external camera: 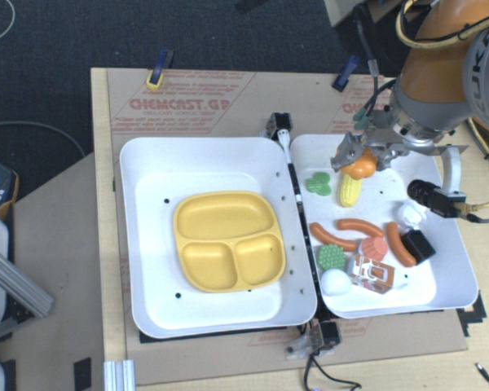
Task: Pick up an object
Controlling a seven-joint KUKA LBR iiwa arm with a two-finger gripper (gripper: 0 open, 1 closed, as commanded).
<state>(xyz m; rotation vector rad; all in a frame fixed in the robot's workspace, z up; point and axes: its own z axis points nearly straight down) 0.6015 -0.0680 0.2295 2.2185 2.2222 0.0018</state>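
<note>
Orange is the colour at the heart of this moment: a small orange object (360,168), round like a toy fruit, sits between the fingers of the gripper (357,158) in the upper middle-right of the frame, above the far end of the right bin (460,287). The fingers close narrowly around it, so the gripper appears to be holding it, though whether it is clear of the bin floor cannot be told from this slanted view.

Just below it lies a yellow corn cob (350,190), with a green leafy piece (318,184) beside it to the left. Lower in the same bin are two sausages (346,230), a green block (332,257), a white ball (336,281) and a black piece (417,246). The left bin (138,218) carries a yellow divided tray (226,239), well apart from the gripper.

The step in hand looks like the grasp itself or the start of the lift. The next move calls for a straight rise with the grip kept firm, since a round, smooth object could slip out, and the corn cob just beside it might be nudged.
</note>
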